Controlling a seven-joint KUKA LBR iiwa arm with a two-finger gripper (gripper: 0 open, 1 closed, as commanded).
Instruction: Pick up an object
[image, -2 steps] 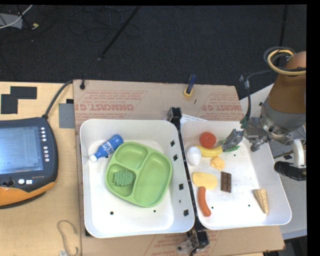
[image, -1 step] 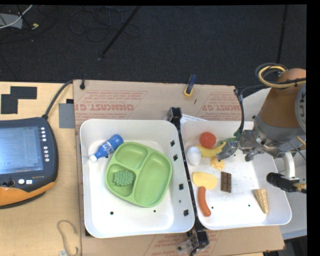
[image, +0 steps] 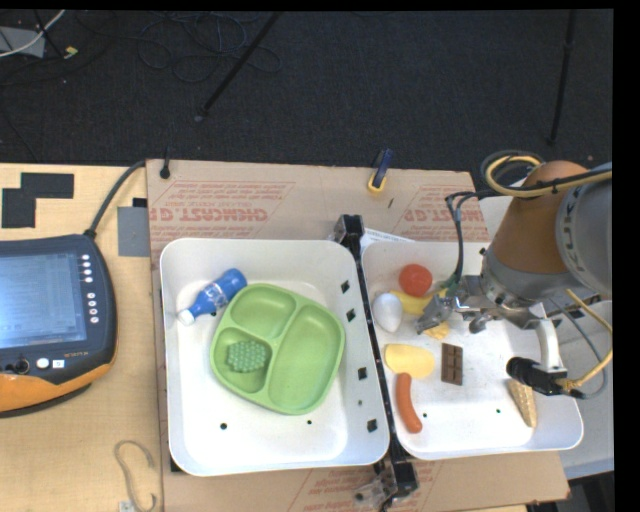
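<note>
Two shallow white bins sit side by side on the bench; we see the left bin (image: 185, 420) holding a green divided plate (image: 280, 348) and a blue-and-white bottle (image: 212, 295), and the right bin (image: 560, 435) holding the loose items. The arm (image: 545, 235), grey with its orange band, enters from the right, and the gripper (image: 440, 316) hangs low over the upper middle of the right bin. We cannot tell from this slanted view how the jaws stand, nor whether anything lies between them. Just to the gripper's left lies a white egg (image: 387, 312); a red tomato (image: 415, 278) sits just above it, with a yellow piece (image: 412, 301) tucked under the tomato, close beside the fingertips. Below the gripper, apart from it, we note a yellow block (image: 409, 359), a brown chocolate bar (image: 452, 364), and an orange-red sausage (image: 407, 403) lying lengthwise. A waffle cone (image: 522, 401) rests near the bin's right end.
</note>
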